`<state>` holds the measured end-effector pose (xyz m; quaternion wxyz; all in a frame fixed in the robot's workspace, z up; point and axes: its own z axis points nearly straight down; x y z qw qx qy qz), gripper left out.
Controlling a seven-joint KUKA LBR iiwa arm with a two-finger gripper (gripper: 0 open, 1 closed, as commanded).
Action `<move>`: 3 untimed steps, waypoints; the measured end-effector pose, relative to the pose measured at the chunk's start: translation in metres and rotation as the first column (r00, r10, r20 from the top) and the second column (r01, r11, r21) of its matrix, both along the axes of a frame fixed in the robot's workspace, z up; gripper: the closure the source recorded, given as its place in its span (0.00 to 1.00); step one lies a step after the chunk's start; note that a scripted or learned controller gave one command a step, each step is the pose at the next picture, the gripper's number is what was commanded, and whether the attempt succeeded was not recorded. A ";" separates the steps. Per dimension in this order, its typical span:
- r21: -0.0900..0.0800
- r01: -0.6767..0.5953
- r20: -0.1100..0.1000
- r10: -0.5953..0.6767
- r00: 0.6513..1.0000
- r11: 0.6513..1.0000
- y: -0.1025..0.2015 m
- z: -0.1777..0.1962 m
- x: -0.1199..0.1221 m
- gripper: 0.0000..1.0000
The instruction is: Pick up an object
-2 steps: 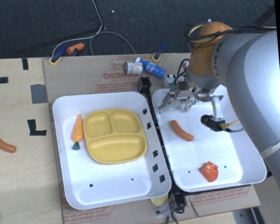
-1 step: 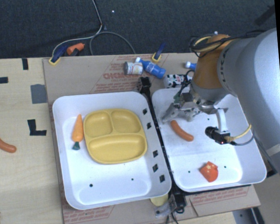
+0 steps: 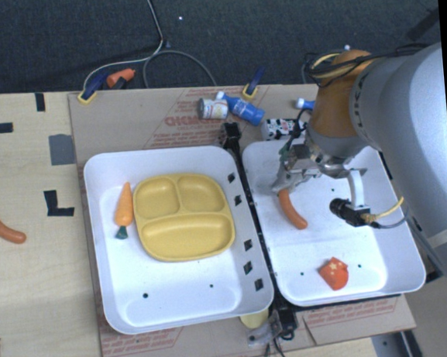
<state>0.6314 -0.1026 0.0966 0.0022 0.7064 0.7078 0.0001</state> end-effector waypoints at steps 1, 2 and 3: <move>0.005 -0.003 0.002 0.003 1.000 1.000 0.041 0.094 -0.031 1.00; 0.003 0.000 -0.005 0.000 1.000 1.000 0.038 0.087 -0.032 0.00; -0.001 0.003 0.000 -0.003 1.000 1.000 -0.008 -0.017 -0.001 0.00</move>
